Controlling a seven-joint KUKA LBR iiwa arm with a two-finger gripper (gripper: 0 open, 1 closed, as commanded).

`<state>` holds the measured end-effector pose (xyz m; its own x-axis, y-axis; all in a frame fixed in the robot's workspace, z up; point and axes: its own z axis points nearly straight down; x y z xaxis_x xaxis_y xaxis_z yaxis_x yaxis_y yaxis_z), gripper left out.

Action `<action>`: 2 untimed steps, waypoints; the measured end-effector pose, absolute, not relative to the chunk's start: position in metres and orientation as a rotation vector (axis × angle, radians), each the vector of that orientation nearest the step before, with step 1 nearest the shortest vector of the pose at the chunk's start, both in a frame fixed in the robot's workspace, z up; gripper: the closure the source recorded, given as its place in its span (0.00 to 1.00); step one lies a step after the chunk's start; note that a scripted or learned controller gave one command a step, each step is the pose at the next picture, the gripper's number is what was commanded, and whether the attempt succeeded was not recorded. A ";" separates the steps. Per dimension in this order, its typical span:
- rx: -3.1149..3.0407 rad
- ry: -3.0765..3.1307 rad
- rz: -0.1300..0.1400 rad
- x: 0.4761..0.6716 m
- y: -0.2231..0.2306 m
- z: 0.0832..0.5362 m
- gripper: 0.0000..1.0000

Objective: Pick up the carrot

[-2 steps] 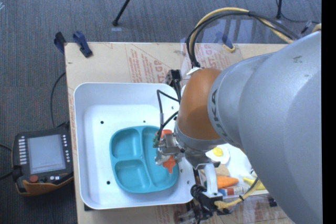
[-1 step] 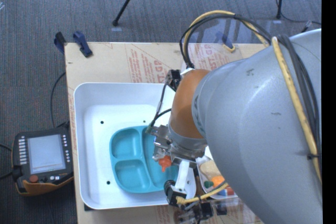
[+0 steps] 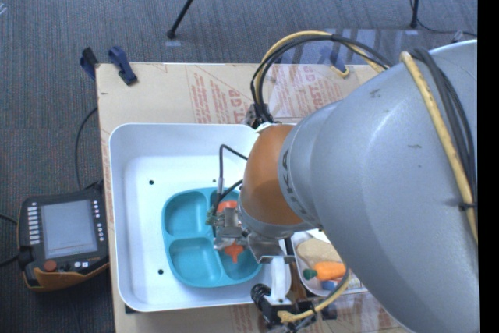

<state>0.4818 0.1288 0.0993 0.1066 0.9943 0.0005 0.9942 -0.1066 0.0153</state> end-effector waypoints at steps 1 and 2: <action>2.104 2.332 -0.004 0.476 0.123 0.102 1.00; 1.887 2.508 0.007 0.478 0.114 0.272 1.00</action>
